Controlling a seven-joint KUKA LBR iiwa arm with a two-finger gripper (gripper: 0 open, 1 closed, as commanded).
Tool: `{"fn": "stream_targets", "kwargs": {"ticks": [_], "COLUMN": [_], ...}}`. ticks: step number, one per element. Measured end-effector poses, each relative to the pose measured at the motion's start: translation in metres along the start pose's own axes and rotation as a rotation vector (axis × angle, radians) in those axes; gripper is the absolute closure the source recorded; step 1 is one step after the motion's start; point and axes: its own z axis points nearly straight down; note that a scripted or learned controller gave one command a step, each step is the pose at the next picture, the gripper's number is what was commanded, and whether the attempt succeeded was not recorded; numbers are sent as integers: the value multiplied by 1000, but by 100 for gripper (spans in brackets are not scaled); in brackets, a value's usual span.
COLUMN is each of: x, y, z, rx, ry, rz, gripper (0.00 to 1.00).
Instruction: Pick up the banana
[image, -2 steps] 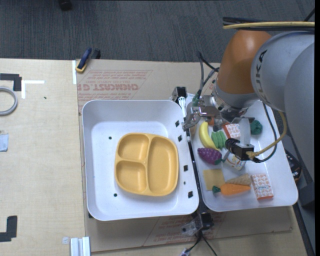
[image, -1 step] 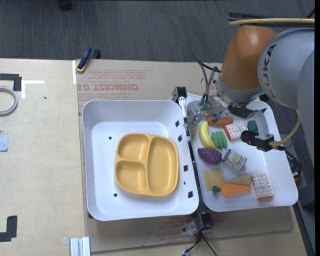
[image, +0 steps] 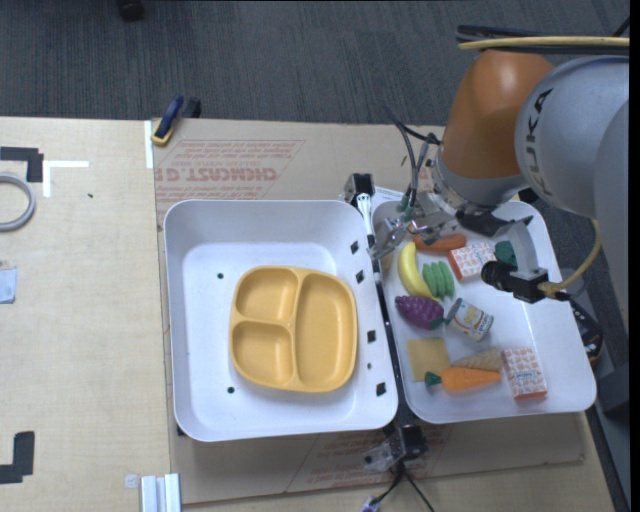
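Note:
The yellow banana (image: 409, 270) lies in the right bin (image: 560, 345), near that bin's left wall, curving from upper left to lower right. My gripper (image: 393, 231) hangs just above the banana's upper end, at the far left corner of the right bin. The grey arm with its orange band (image: 495, 100) covers the bin's far edge behind it. The banana looks to be resting on the bin floor.
Packed around the banana are a green piece (image: 437, 278), purple grapes (image: 420, 310), a small can (image: 470, 320), a cheese slice (image: 427, 355), a carrot (image: 466, 378) and small boxes (image: 523, 373). The left bin (image: 190, 300) holds a yellow divided plate (image: 295, 328).

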Motion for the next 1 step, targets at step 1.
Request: {"fn": "stream_targets", "kwargs": {"ticks": [1], "x": [0], "y": [0], "z": [0], "rx": [0], "ry": [0], "rz": [0], "gripper": [0]}}
